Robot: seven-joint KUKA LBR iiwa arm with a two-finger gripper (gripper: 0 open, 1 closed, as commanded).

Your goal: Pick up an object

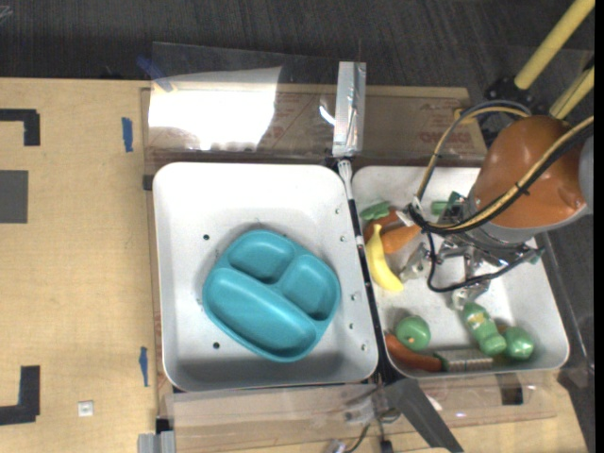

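Over the right bin, the hand hangs near the banana — its grip can't be told; centre on one item, well clear of the rim.

The arm enters at about three o'clock in the camera view. Its most striking part is a broad, glossy orange band, rounded like a dome, with grey casing at its three o'clock edge. Black and yellow cables loop over the orange shell from twelve o'clock and trail toward nine o'clock. Below, at about six o'clock, sits the gripper, seemingly a cluster of silvery metal parts and dark wires, too cluttered to resolve.
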